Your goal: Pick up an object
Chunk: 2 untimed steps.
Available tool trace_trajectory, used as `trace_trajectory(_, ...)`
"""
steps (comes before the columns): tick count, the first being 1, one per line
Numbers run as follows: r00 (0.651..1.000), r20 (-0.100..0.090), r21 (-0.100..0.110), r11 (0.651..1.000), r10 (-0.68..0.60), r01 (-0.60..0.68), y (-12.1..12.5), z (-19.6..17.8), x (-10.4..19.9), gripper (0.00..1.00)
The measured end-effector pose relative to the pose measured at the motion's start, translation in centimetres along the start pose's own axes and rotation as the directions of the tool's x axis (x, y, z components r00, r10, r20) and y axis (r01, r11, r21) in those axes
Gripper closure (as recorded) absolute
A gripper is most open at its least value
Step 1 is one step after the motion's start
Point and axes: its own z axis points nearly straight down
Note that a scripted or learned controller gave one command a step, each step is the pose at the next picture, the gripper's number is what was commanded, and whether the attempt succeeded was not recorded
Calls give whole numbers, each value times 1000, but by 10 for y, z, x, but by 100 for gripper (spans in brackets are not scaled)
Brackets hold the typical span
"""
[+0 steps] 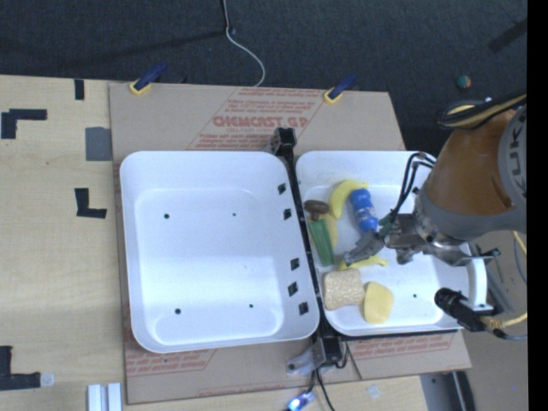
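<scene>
**A:** Objects in the right bin (428,319) — how many do you count?

**B:** Six: one yellow banana (344,197), one blue bottle (363,209) lying against it, one small brown piece (316,206), one green stick (322,241), one tan sponge block (343,288) and one yellow lump (378,302). They sit in the left half of that bin, right of the frame's centre.

**A:** And the gripper (366,248)?

**B:** It hangs low over the middle of the cluster, just below the bottle. The fingers are dark and overlap a thin yellow strip beneath them; I cannot tell how far apart they stand or whether anything is between them.

**A:** Anything else hard to read?

**B:** The arm (467,187) covers the bin's right side and is cut off by the frame's right edge.

**A:** Around that?

**B:** One more white bin, the left bin (137,229), touching the first. Both rest on one cardboard sheet (257,118) on the desk (51,229), with two yellow-and-blue clamps (147,78) at the sheet's top corners.
</scene>
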Motion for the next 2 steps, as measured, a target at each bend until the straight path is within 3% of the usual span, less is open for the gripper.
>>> trace_trajectory(1,1000,2,-5,1000,-2,2,83,64,-24,0)
trace_trajectory(2,1000,1,-5,1000,-3,3,140,110,-34,0)
